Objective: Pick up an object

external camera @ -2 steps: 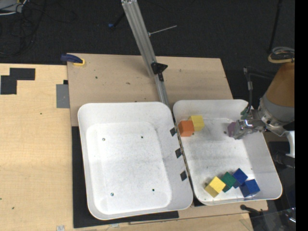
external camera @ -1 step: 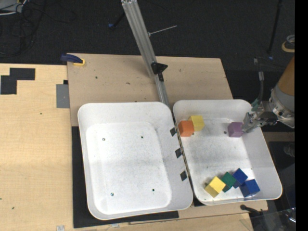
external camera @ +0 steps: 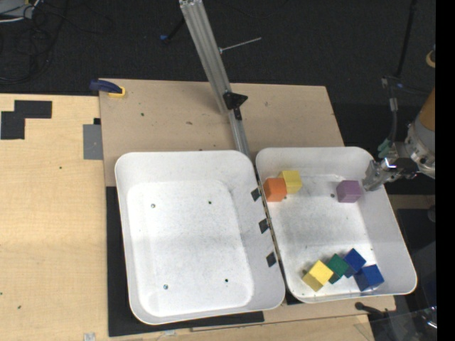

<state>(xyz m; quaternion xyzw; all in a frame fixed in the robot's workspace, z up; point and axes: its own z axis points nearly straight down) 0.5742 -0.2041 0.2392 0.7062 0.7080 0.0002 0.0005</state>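
Blue block (external camera: 369, 276) foremost — pincer (external camera: 374, 175) tips indistinct

A pale wooden counter (external camera: 50, 212) carries a raised board (external camera: 284, 116). A slanted aluminium rail (external camera: 211, 59) crosses it — a black clamp (external camera: 234, 101) grips the rail midway. A blue-and-yellow tool (external camera: 108, 87) lies at the board's far left corner; dark rectangular patches (external camera: 25, 116) mark the counter.

Lighting: bright, even overhead. White bins (external camera: 186, 163) w/ mild glare. Bkgd floor dark. Soft short shadows by blocks. Slightly grainy; arm edge blurred.
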